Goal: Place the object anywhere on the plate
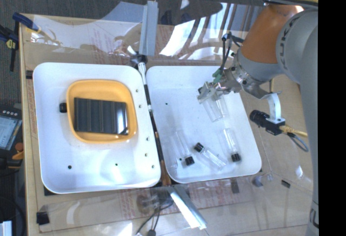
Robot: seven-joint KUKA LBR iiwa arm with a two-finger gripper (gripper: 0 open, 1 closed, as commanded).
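A yellow plate (pixel 81 92) lies in the left white bin (pixel 48 148), and a dark ribbed rectangular object (pixel 101 116) rests flat on it. In the right bin (pixel 167 89) lie three clear vials with black caps: one (pixel 229 142) near the right wall, one (pixel 210 156) in the middle front, one (pixel 180 146) to the left. My gripper (pixel 214 106) hangs over the upper middle of the right bin, above and apart from the vials. Nothing shows clearly in its grasp.
A small black piece (pixel 63 107) sits in the left bin against the plate's left rim. A black and yellow fitting (pixel 266 121) on a cable hangs just outside the right bin's right wall. The arm (pixel 270 40) covers the right bin's far right corner.
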